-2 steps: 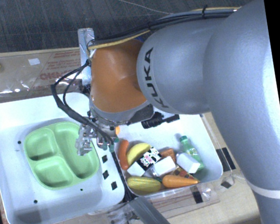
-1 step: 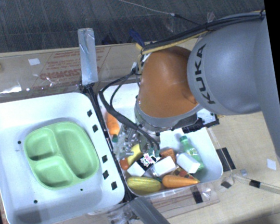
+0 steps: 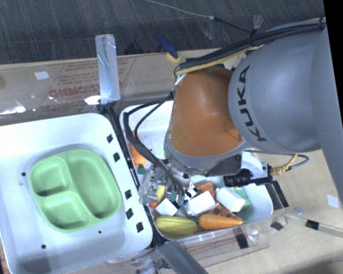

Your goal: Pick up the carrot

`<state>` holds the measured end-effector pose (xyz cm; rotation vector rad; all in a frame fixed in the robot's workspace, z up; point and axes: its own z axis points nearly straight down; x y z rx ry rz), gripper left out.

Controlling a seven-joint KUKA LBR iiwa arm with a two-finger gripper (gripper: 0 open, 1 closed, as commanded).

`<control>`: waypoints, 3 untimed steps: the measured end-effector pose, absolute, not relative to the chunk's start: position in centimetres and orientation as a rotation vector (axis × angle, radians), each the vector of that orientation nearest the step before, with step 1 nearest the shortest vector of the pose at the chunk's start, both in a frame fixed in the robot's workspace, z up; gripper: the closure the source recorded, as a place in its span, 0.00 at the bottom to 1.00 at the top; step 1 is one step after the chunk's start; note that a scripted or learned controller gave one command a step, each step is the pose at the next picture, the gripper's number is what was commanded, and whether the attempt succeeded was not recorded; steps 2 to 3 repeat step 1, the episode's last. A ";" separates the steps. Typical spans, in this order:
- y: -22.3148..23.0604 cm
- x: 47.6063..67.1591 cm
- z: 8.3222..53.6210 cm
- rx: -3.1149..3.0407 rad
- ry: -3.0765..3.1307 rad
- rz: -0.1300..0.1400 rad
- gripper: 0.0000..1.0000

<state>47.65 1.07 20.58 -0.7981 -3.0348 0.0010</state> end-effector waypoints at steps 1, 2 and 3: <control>-8.5 47.7 19.2 -0.329 -3.122 0.001 1.00; -8.5 47.7 19.2 -0.329 -3.122 0.001 1.00; -8.5 47.7 19.2 -0.329 -3.122 0.001 1.00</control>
